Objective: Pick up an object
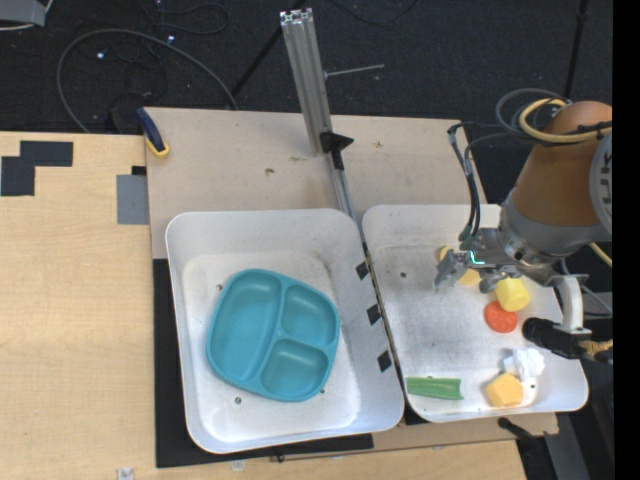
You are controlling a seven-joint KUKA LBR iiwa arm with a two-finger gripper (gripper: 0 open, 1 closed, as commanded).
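In right bin (pixel 410 318), near 12 o'clock: gripper (pixel 455 266) over bin floor, grip state not readable. Yellow lump (pixel 514 294) near, at gripper's 4 o'clock. Red ball (pixel 500 317) just beside lump, at its 7. Green block (pixel 433 388) at bin's 7 o'clock edge. Orange block (pixel 506 391) at 5, white crumpled scrap (pixel 527 360) just beside it at 1. Left bin (pixel 200 258): teal divided plate (pixel 275 333), centred.

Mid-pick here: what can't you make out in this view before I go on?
1. Tool, camera view: too small and dark to tell whether it grips anything.
2. Yellow piece beside it: partly covered by the tool, shape unclear.
3. White object: blurred against the white right bin.
4. That bin's right edge: hidden under the arm.
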